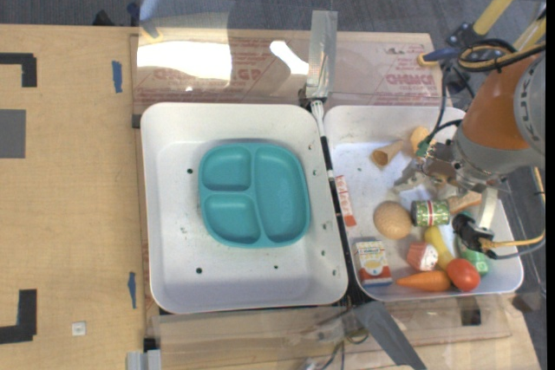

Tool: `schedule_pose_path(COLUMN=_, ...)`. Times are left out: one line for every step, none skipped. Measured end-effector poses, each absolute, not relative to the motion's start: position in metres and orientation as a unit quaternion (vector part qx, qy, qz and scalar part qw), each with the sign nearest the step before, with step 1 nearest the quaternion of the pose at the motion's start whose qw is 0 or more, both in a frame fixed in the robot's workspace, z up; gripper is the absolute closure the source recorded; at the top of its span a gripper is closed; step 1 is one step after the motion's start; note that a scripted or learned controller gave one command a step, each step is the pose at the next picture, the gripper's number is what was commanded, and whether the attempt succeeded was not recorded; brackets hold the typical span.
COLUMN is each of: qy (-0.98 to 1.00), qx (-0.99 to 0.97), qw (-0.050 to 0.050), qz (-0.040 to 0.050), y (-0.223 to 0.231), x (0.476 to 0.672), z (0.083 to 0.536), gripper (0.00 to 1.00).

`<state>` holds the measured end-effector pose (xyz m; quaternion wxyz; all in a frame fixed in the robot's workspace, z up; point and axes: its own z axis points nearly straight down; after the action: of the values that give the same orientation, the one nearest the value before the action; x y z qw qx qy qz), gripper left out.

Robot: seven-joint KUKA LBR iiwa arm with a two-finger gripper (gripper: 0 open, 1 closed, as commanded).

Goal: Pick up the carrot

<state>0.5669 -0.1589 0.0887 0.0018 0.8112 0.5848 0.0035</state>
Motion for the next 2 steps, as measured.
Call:
schedule_pose_path(qy=0.504, qx=0.863, qw=0.003, qz=0.0026, y=-0.195, x=0.669, z=0.179, gripper=0.00)
schedule_pose_path(qy=0.421, qx=0.907, qw=-0.003, qz=-0.0026, y=-0.136, x=0.580, z=0.118, gripper=0.00)
